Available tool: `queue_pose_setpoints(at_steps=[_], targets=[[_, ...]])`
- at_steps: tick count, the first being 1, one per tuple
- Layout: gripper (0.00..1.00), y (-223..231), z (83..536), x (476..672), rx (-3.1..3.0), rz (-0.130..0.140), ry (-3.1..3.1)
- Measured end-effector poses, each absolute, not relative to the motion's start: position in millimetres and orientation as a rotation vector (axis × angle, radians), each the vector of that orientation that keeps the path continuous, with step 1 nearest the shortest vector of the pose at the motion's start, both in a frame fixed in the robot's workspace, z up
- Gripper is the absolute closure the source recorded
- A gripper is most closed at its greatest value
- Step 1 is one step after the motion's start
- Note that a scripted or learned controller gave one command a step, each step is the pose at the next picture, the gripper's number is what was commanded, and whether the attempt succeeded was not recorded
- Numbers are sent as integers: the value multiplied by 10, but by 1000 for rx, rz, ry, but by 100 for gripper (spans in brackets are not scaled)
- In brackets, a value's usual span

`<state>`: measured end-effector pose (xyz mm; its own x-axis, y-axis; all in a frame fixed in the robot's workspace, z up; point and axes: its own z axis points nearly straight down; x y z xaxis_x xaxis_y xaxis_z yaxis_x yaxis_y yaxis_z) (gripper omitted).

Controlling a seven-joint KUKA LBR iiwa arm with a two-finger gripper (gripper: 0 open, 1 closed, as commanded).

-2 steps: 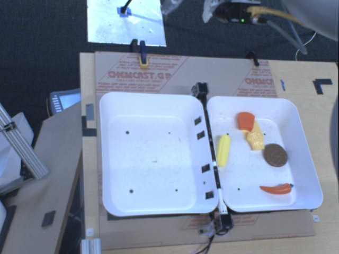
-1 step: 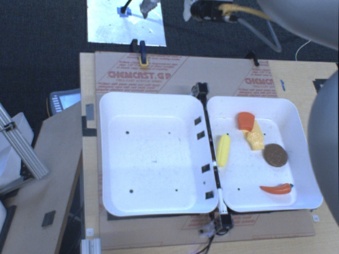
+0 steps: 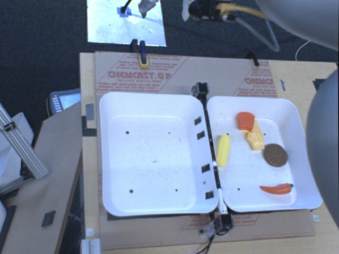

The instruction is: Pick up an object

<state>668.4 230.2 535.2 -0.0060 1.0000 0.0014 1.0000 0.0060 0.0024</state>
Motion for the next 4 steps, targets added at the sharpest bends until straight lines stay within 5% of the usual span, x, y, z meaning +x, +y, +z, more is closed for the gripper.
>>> queue_pose_setpoints(at_steps=[1,2,4], targets=[[0,2335,5353,6684,2214,4,2228],[100,2338,5471,6683,2209,8,2230],[100,355,5363,6100,2230,0,2206]])
